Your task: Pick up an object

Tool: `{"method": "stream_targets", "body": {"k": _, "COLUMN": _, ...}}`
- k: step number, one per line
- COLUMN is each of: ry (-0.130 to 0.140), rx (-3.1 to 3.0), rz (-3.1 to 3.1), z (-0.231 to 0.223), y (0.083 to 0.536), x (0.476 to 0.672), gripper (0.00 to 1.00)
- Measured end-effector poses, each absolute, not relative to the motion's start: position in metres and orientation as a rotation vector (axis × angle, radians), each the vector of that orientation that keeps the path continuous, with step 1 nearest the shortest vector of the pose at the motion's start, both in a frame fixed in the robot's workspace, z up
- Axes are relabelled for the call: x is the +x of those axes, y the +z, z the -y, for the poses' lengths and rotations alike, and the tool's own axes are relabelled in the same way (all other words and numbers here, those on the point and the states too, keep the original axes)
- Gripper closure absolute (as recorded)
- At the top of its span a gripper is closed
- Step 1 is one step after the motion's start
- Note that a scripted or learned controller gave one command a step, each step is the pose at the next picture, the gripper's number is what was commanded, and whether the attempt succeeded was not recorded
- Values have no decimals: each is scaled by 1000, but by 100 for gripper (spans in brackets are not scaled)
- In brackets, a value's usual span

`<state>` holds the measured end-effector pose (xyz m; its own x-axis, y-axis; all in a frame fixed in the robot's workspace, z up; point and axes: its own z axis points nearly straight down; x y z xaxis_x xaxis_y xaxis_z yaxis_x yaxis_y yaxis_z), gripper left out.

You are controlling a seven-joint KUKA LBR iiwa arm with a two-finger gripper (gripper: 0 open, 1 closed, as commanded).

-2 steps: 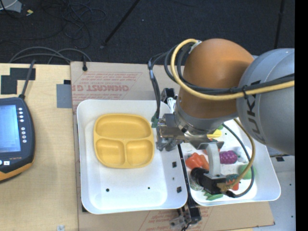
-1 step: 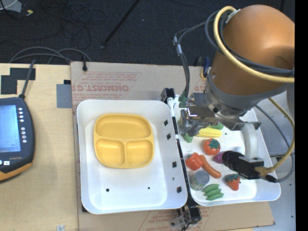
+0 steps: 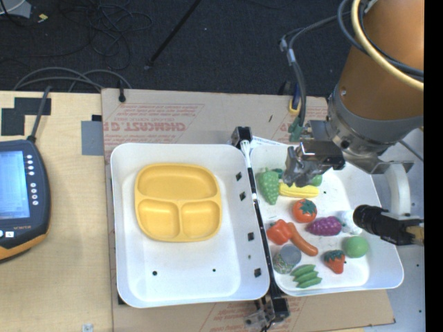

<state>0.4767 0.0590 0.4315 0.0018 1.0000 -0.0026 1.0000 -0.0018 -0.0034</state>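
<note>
The end effector point(image 3: 302, 175) is lowered over the banana point(image 3: 299, 191) near the right bin's point(image 3: 387, 279) far edge, probably for grasping; its opening cannot be told.

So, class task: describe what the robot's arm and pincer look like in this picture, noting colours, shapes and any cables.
The arm is a fat, rounded cylinder in orange with a pale yellow rim, over a grey wrist section. A dark cable loops down beside it. The pincer is a small, boxy assembly of dark grey metal, much narrower than the arm.
</note>
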Motion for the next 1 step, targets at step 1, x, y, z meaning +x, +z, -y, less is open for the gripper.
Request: {"method": "stream_targets", "body": {"k": 1, "ry": 22, "rx": -2210, "rz": 2224, "z": -62, "y": 437, "x": 478, "gripper": 100}}
